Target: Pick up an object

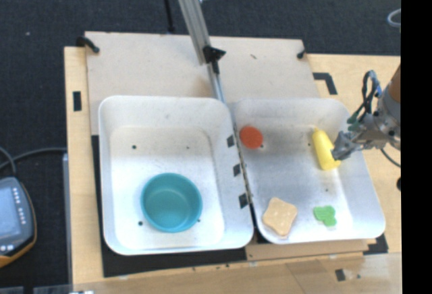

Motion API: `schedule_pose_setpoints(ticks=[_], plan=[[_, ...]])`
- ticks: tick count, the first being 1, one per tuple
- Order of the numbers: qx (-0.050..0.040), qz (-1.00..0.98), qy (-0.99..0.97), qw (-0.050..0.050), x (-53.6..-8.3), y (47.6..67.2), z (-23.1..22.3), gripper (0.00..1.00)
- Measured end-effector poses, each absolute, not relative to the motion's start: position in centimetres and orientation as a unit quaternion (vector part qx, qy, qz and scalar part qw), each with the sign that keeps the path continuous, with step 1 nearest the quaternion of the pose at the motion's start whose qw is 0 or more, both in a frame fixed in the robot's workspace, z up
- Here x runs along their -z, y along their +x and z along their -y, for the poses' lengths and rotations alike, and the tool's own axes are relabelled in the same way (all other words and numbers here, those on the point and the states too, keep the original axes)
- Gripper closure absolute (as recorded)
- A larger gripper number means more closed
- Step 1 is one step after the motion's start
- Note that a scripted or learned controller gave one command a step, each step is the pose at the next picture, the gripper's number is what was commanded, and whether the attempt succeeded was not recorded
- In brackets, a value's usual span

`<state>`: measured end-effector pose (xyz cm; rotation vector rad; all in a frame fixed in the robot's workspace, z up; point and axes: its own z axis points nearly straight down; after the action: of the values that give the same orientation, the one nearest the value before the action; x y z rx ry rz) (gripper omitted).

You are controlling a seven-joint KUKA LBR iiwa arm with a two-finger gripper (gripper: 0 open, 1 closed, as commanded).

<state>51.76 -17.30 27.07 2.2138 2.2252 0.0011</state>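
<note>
The right bin (351,218) holds a yellow oblong object (322,148) near its right wall. An orange-red round object (251,137) lies at its left side. A tan square piece (279,216) and a small green piece (325,215) rest near its front. My gripper (342,146) is low at the bin's right edge, right against the yellow object's right side. The grey wrist and orange band (393,87) rise behind it at the view's right. Nothing visibly hangs from the gripper.
A teal bowl (171,201) sits in the front of the left bin (121,117). A slanted metal pole (192,9) runs from the top of the view down to the seam between the bins. A handheld device (13,215) lies at the far left.
</note>
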Motion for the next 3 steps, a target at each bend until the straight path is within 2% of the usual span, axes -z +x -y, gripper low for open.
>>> schedule_pose_setpoints(ticks=[2, 3], plan=[[-0.0009, -0.71, 0.704, 0.0, -26.9, 52.4, 5.7, 1.0], [-0.0006, -0.709, 0.705, 0.0, -25.8, 52.3, 1.6, 1.0]])
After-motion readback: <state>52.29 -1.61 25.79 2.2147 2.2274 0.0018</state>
